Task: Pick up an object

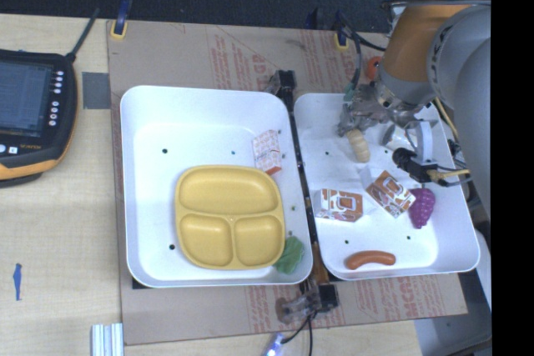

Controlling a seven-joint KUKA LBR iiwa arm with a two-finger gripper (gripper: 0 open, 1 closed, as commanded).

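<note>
My gripper (357,123) hangs low over the far part of the right bin (455,256), under the grey arm with its orange band. A small beige lump (360,148) lies just below and in front of the gripper, touching it or nearly so; I cannot see whether it is held. Nearer the front of that bin lie two orange-and-white cartons (340,204) (390,193), a purple grape bunch (422,208) and a sausage (370,260).
The left bin (150,137) holds a yellow divided tray (230,217), another orange-and-white carton (267,151) by its right wall and a green piece (290,256) at the front right corner. A teach pendant (29,112) lies on the bench at far left.
</note>
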